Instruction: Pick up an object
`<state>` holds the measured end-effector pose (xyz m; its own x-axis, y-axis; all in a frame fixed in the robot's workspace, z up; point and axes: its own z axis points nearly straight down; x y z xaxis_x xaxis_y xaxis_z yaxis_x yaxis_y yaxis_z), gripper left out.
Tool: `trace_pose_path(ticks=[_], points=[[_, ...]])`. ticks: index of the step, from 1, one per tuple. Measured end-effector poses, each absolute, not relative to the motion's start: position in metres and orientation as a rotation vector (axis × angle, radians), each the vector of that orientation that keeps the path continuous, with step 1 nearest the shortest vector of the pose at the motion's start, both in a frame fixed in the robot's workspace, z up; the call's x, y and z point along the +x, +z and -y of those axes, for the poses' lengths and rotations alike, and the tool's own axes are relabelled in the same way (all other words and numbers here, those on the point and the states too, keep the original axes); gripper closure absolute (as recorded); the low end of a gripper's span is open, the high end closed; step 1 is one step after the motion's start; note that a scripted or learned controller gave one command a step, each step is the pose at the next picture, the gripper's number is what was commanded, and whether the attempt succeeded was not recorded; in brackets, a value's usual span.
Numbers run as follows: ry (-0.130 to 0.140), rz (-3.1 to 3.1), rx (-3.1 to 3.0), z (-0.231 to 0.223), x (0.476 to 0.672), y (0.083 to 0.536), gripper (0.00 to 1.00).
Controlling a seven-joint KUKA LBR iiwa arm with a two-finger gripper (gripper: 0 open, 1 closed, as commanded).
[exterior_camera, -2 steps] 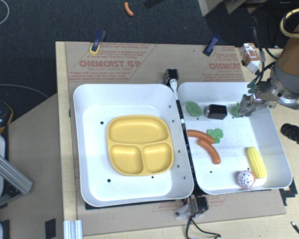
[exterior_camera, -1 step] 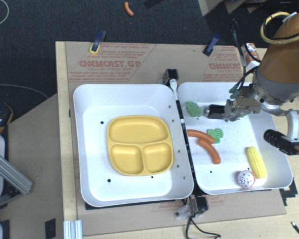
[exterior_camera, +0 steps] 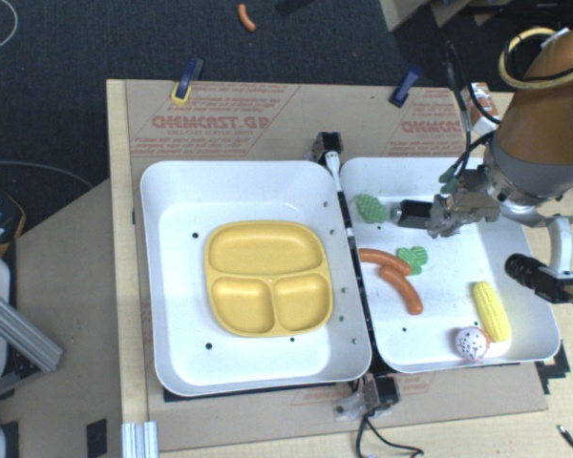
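My gripper [exterior_camera: 443, 218] hangs over the upper middle of the right bin [exterior_camera: 525, 343], reaching in from the right. Just to its left a green leafy toy [exterior_camera: 370, 207] lies near the bin's back left corner. Below the gripper is a second green piece [exterior_camera: 413, 257], touching an orange sausage [exterior_camera: 393, 276] that runs diagonally. A yellow corn cob [exterior_camera: 492, 310] and a white speckled ball [exterior_camera: 471, 343] rest near the front right. Nothing can be seen held by the gripper.
The left bin [exterior_camera: 172, 208] holds a yellow three-compartment plate [exterior_camera: 267, 277]. A black divider clip [exterior_camera: 328, 146] sits between the bins at the back. A small orange piece [exterior_camera: 246, 16] lies on the dark floor beyond the bench.
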<state>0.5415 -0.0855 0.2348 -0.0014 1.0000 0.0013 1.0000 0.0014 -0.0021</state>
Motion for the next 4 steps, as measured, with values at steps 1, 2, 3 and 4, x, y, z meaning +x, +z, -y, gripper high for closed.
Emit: trace_pose_path(ticks=[1, 2, 3, 4], points=[[0.004, 2.218, -2.220, 0.089, 0.546, 0.214, 1.00], [0.001, 2.221, -2.218, 0.079, 0.538, 0.219, 1.00], [-0.001, 2.222, -2.223, 0.089, 0.547, 0.215, 1.00], [-0.004, 2.226, -2.223, 0.085, 0.544, 0.236, 1.00]])
